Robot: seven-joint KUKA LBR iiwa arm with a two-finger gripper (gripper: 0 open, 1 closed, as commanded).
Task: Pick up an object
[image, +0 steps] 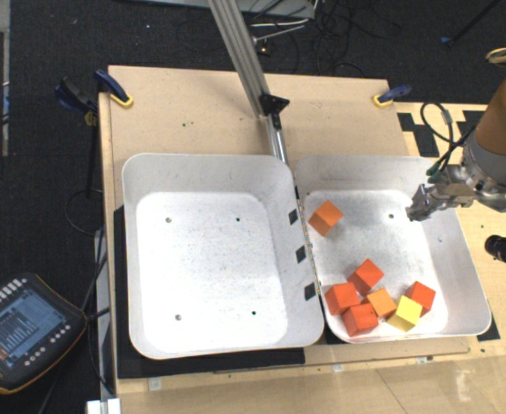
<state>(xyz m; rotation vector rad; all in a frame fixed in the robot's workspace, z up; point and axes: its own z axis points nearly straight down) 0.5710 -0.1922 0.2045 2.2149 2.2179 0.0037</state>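
Two white bins: left bin w/ bare floor, right bin w/ blocks. Gripper over right bin's upper right, nothing betw. fingers; can't tell if spread or closed. Lone orange cube lies well left of it, apart from block cluster near the front rim.

Dark carpeted floor, tan wooden bench top, slanted metal pole, tangled cables, handheld control pendant

Arm cropped by right edge
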